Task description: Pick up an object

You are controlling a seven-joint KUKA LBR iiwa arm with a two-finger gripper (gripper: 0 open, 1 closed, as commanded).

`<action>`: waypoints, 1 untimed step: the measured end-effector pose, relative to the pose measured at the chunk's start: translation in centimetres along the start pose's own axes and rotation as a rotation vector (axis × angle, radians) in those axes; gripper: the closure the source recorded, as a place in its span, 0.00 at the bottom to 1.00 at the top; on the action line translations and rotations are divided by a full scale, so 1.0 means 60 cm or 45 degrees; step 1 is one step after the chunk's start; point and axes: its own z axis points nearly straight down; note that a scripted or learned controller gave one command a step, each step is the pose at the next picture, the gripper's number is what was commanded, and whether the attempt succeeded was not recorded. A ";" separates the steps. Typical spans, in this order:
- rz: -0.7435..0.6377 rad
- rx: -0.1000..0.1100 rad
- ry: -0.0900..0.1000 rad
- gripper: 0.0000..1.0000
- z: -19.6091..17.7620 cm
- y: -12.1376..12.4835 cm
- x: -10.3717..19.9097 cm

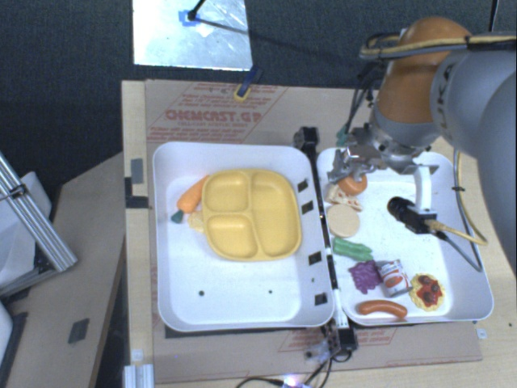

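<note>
Grey arm (477, 95) hangs over the right bin (464, 297), jaws low at the bin's far left corner, just above an orange-and-cream round piece (354, 186). We cannot tell whether the jaws are apart or together, and we see nothing held between them.

We judge that piece the likeliest pick, and the risk is plain. It lies close to the bin's left wall and near a pale flat disc (343, 221), so a closing jaw could strike the wall, or nudge the piece aside and shut on air. A flat, rounded toy may also slip out on the lift.

Toward the near edge lie a green pod (353, 249), a purple cluster (365, 276), a small can (393, 275), a sausage (383, 308) and a small pizza (426, 291), none touching the jaws.

In the left bin (242, 289), a yellow divided plate (246, 215) and a carrot (191, 194) sit well apart from the work.
</note>
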 end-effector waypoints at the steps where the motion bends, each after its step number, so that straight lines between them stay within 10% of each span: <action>1: 0.000 -0.002 0.001 1.00 -0.023 0.038 0.095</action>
